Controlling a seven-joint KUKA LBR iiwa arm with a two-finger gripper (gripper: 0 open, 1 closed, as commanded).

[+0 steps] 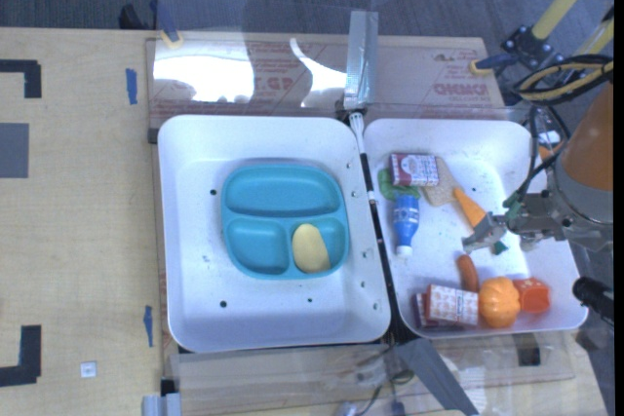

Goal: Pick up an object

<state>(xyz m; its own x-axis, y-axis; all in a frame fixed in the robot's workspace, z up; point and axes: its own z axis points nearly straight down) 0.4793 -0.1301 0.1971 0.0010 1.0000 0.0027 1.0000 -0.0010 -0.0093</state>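
1. Two white bins sit side by side on the tabletop (78, 239). The left bin (185, 209) holds a blue tray (283, 195) with three parts.
2. A yellow potato (310, 248) lies in the tray's lower right part.
3. The right bin (507, 136) holds the rest of the things (they are close together).
4. A red carton (415, 170) lies near the top left of that bin, with a green bit (387, 184) poking out just left of it.
5. A blue bottle (405, 223) with a white cap lies below the carton, cap pointing down.
6. A carrot (468, 207) lies tilted to the right of the bottle, near the middle of the bin.
7. A small red sausage (468, 272) lies below the carrot.
8. A second carton (450, 305), an orange (498, 302) and a red thing (535, 294) sit in a row along the bottom edge, touching each other.
9. The arm (590, 161) comes in from the right, over the right bin.
10. The pincer (485, 236) is low, just right of the carrot and above the sausage. Its fingers look a little apart, and I see nothing between them.
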